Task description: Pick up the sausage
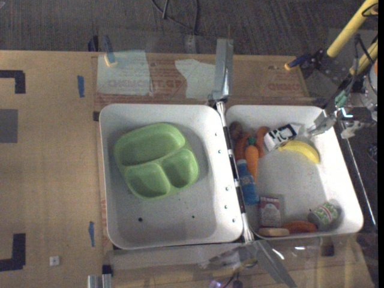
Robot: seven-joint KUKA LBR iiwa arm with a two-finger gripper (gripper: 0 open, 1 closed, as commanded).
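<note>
Your hand (318,125) sits near the banana (302,150) (can't tell its opening); swing toward 6 o'clock, the sausage (298,226) lies against the right bin's (351,188) wall.

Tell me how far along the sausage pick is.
Nothing looks done: the sausage lies on the right bin's floor near its front wall. In hand: the gripper sits at the bin's far right corner, beside the banana. Left: reach, grasp, lift.

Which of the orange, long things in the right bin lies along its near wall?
The sausage, lying flat along the right bin's near wall between a pale roll and a green cup. The carrots lie by the far-left corner instead.
</note>
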